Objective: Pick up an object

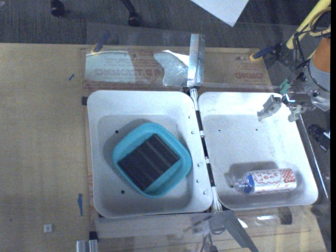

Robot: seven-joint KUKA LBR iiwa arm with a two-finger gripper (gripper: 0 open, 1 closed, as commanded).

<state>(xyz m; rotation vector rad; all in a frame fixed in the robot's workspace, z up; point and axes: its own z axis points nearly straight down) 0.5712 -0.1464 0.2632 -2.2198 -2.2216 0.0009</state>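
Bottle, clear plastic with a red-and-white label, lying on its side near the front edge of the right bin, cap pointing toward the divider. Left bin holds a teal square container with a dark ribbed block inside. Farther back, the gripper hangs above the right bin's rear right corner, fingers spread apart and empty, well apart from the bottle.

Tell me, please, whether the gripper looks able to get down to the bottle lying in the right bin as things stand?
Probably yes. The gripper hangs open over the right bin, and the bottle lies alone on its side, nothing over it.
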